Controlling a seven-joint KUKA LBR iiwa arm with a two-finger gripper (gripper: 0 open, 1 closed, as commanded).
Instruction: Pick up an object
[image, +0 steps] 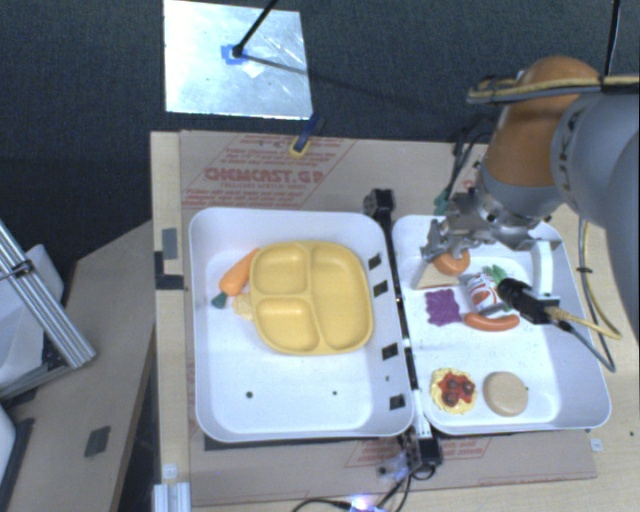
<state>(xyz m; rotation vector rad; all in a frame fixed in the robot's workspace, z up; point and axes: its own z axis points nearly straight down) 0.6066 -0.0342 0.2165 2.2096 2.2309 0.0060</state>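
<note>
Carrot (237, 272) partly under yellow tray (305, 297); tool (446, 246) fingers indistinct.

One fixed camera above the bench (170, 300), looking down aslant; both bins in frame; arm (560, 130) enters from the right edge.

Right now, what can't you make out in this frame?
- Gripper fingers: blurred, so open or shut is unclear.
- Orange item under it: partly covered by the gripper, identity unclear.
- Carrot: one side tucked under the yellow tray.
</note>
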